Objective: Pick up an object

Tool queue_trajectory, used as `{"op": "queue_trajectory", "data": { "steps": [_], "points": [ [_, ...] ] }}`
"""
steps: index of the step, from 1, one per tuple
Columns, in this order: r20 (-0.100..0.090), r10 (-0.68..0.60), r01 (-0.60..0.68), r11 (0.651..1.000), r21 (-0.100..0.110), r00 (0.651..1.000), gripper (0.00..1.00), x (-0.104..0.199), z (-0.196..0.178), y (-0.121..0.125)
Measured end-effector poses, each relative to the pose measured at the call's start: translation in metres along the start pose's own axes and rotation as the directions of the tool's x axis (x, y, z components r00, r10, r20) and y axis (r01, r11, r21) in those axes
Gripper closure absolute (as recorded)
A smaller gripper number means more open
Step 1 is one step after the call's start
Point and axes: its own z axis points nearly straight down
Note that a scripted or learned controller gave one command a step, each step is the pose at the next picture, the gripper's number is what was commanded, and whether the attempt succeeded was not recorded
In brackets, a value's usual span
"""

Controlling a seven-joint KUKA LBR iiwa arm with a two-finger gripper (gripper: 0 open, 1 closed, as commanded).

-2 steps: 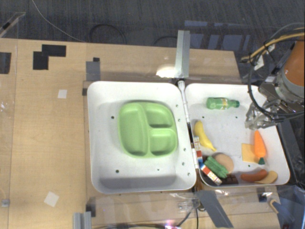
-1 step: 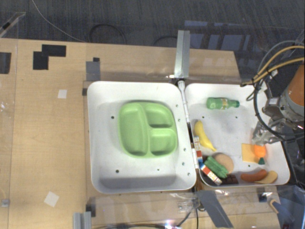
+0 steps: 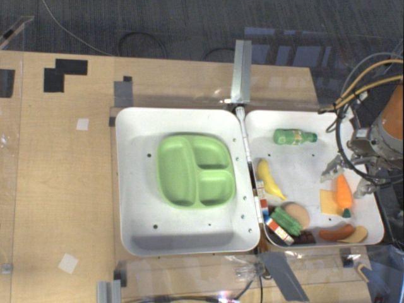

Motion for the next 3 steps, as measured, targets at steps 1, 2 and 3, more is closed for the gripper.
{"op": "queue_trajectory", "data": {
  "steps": [1,2,3],
  "points": [
    [0.000,-0.024,0.024,1.000,0.005,1.000,0.00,0.006,0.078,0.009],
    [0.001,-0.005,0.005,1.000,0.005,1.000,0.00,0.008,0.085,0.012],
    [0.008,-0.008,0.008,1.000,0.019,1.000,1.00,0.004,0.070,0.008]
  ]
}}
